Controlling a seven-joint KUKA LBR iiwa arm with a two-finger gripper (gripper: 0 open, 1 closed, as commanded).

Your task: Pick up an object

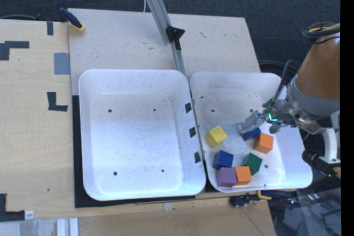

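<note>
The right bin (287, 174) holds several small blocks. My gripper (248, 125) reaches in from the right and sits low over this bin's middle. A small blue block (253, 133) lies right at its tip, partly hidden by it. Just right of that is an orange block (264, 142). A yellow block (216, 135) lies to the gripper's left. Nearer the front are a blue block (223, 159), a green block (253, 162), a purple block (226, 176) and a second orange block (243, 174).
The left bin (88, 119) stands beside the right one, sharing a raised middle rim (193, 130). A slanted metal bar (157, 5) crosses the bench behind the bins. A blue and yellow tool (72, 19) lies at the back left.
</note>
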